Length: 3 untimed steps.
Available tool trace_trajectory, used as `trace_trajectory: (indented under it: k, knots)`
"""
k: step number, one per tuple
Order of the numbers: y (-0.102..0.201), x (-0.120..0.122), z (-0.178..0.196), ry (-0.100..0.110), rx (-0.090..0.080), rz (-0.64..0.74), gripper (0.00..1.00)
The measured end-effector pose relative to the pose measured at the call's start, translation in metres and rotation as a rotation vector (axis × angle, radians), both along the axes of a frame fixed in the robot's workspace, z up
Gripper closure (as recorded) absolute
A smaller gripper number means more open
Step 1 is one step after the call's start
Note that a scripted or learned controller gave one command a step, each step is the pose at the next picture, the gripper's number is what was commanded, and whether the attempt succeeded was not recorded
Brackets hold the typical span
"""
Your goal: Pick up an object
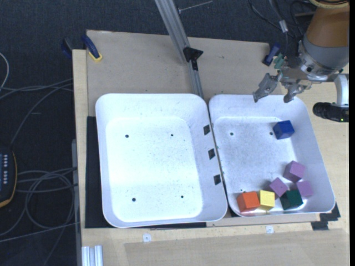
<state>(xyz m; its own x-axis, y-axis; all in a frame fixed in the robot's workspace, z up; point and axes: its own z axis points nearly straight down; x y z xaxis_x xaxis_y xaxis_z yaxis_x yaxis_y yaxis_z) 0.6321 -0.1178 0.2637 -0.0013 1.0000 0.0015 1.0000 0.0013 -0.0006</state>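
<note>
My gripper [274, 97] hangs over the far rim of the right bin [244, 105], its two fingers spread open with nothing between them. A blue cube [283, 129] lies in that bin, just below and to the right of the fingers. Along the bin's near right corner sit an orange block [249, 200], a yellow block [267, 198], a dark green block [290, 199] and three purple blocks [294, 170].
The left bin [111, 148] lies beside the right one, joined by black clips [211, 153]. A slanted metal bar [175, 24] crosses the bench at the back. Blue clamps [92, 47] grip the bench's far corners. Cables lie on the floor at left.
</note>
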Motion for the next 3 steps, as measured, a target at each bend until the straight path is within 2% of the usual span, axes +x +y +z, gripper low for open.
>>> trace_trajectory:
  k: [1, 3]
  knots:
    - [0.0, 0.0, 0.0, 0.0, 0.0, 0.0, 0.0]
    - [0.015, 0.008, -0.094, 0.005, 0.0, 0.0, 0.0]
